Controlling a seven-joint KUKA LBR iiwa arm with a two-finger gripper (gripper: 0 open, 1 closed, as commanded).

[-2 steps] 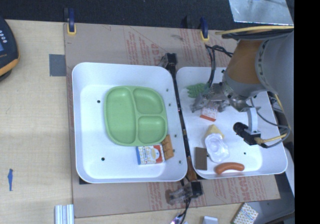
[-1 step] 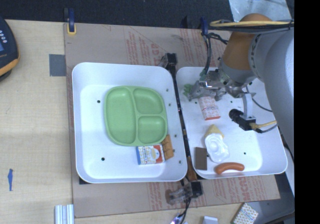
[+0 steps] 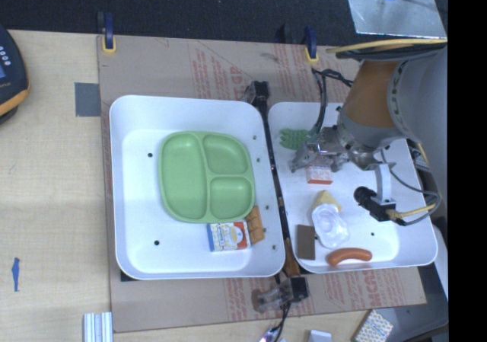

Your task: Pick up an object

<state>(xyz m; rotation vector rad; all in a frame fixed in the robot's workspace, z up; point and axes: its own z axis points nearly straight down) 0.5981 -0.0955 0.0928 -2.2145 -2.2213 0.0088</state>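
- Pincer [image 3: 310,156]: low in the right bin [image 3: 411,257], near its far left corner; whether it is apart or together cannot be told.
- Green item [image 3: 293,137]: just left of the pincer, toward the far wall.
- Red-and-white packet [image 3: 319,174]: directly below the pincer.
- Clear cup [image 3: 329,225], sausage [image 3: 349,257]: nearer the front, well apart from it.
- Left bin [image 3: 133,245]: green plate [image 3: 205,176], small carton [image 3: 227,237].

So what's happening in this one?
A grey robot arm reaches in from the right over the right bin, its claw low near a small red-and-white packet and a green item. Nothing is visibly held. A hot dog lies at that bin's front; the left bin holds a green divided plate and a small carton.
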